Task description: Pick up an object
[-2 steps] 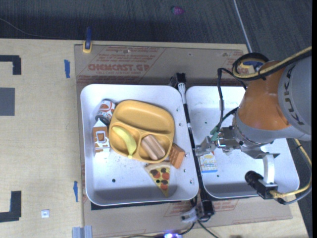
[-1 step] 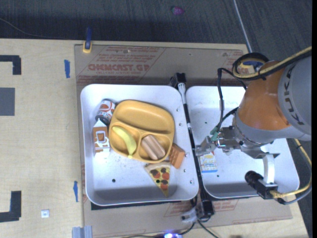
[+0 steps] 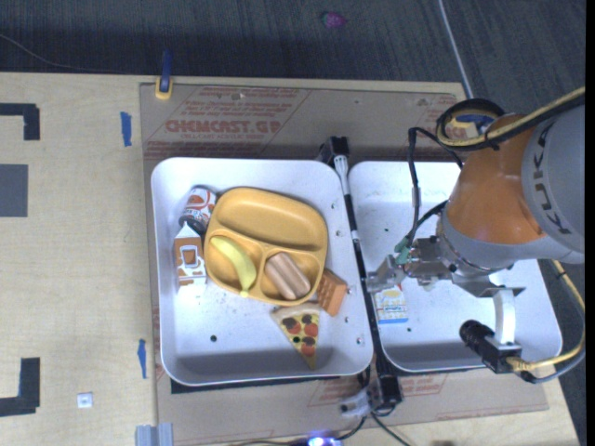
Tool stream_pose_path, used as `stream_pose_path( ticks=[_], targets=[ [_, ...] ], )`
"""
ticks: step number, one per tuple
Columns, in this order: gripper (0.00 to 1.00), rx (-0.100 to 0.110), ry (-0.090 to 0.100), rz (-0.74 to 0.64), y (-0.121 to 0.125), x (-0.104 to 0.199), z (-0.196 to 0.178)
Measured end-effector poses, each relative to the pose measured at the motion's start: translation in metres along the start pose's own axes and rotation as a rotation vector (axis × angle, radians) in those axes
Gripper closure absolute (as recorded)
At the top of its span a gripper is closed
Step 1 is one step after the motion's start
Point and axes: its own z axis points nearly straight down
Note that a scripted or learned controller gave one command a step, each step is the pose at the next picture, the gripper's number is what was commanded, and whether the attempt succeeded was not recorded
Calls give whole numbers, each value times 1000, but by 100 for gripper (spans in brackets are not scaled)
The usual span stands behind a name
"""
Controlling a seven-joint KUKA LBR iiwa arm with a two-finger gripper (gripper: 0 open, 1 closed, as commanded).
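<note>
In the left bin [image 3: 177, 342] a yellow divided plate [image 3: 270, 216] holds a banana [image 3: 236, 262] and a hot dog [image 3: 287, 276]. A pizza slice [image 3: 301, 329] lies just in front of the plate, and a small orange-brown piece [image 3: 332, 292] lies at its right corner. A can [image 3: 196, 209] and a small orange-and-white carton [image 3: 189, 258] lie along the plate's left side. My gripper [image 3: 383, 276] is low in the right bin [image 3: 437, 356], close to its left wall. A small white printed packet [image 3: 391, 307] lies right beside the gripper, on the near side.
The grey arm with its orange band [image 3: 497, 198] covers much of the right bin. A black ridge [image 3: 353, 240] separates the two bins. Cables [image 3: 465, 124] loop over the arm's far side. The bins rest on a cardboard sheet [image 3: 279, 119].
</note>
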Motion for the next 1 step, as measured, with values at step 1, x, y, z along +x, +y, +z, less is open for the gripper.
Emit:
stream_pose_path(
  ticks=[1],
  targets=[
    [0, 0, 0, 0, 0, 0, 0]
  ],
)
